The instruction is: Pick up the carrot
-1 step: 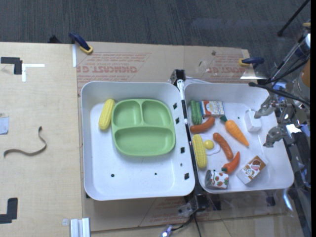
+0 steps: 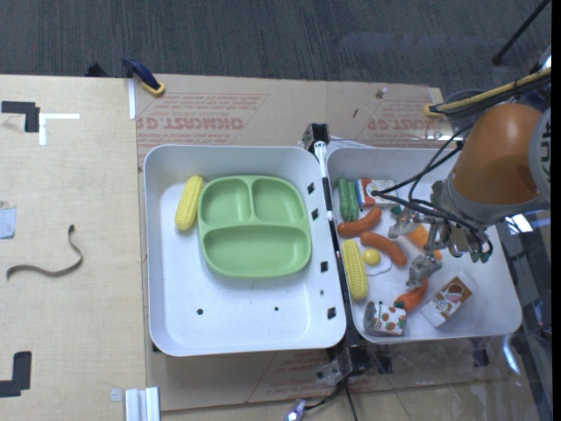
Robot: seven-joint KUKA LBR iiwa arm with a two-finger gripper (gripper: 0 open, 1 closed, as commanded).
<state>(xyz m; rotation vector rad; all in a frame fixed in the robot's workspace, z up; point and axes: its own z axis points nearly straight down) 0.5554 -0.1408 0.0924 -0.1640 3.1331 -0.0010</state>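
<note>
Where the right bin (image 2: 487,321) nears its front wall, the carrot (image 2: 409,299) lies on the floor, small and orange. It is hemmed in by a packet (image 2: 386,318) just to its left and a carton (image 2: 447,301) just to its right. The gripper (image 2: 419,270) hangs right over it, at or just above its top end. Whether the claw is open or closed, or has hold of anything, cannot be told from this angle. The arm (image 2: 495,154) covers the bin's right part.

Further left, two sausages (image 2: 375,235) and a corn cob (image 2: 354,268) crowd the bin's left wall, leaving little bare floor. The left bin (image 2: 245,310) has a wide bare strip along its near side, in front of a green plate (image 2: 255,226).
</note>
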